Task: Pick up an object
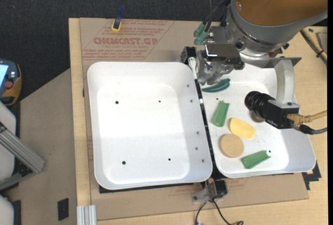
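Note:
My gripper (pixel 209 74) hangs over the far left corner of the right bin (pixel 291 164), close to the divider between the bins. Just below it lies a dark green curved piece (pixel 218 86), partly under the gripper's tip. Whether the two touch is not visible. Nearer the front lie a light green stick (pixel 221 113), a yellow lump (pixel 242 128), a tan round disc (pixel 231 146) and a green block (pixel 255 159).
The left bin (pixel 140 120) sits beside the right one, sharing a raised middle rim (pixel 203 114). A black cylinder with a cable (pixel 265 108) on the arm hangs over the right bin's right side. Cardboard (pixel 130 36) lies under both bins.

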Robot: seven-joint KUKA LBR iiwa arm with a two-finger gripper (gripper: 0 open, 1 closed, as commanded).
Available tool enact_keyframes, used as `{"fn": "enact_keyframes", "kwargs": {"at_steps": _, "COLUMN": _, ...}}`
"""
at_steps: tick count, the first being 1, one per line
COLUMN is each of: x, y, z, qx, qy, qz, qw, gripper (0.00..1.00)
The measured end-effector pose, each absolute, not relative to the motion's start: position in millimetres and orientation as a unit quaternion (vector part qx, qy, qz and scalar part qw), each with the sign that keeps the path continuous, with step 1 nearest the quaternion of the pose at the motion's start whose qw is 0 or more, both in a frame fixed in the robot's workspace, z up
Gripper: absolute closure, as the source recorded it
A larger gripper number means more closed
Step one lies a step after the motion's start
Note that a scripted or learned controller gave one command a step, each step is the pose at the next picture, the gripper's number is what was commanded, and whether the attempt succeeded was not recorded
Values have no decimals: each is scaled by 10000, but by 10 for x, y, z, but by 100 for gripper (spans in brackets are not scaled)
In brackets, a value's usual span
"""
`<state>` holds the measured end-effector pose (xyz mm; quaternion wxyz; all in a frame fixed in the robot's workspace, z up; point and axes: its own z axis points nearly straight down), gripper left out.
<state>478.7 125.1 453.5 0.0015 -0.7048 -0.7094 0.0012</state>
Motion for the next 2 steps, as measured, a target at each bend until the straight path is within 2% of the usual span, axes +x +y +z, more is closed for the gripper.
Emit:
{"fn": "enact_keyframes", "kwargs": {"at_steps": 1, "x": 4773, "y": 1421, "z": 3138, "qx": -7069, "qy": -7072, "qz": 72, "qw": 42, "gripper": 100}}
{"fn": "enact_keyframes", "kwargs": {"at_steps": 2, "x": 4790, "y": 971, "z": 3033, "qx": -7091, "qy": -7051, "qz": 25, "qw": 14, "gripper": 100}}
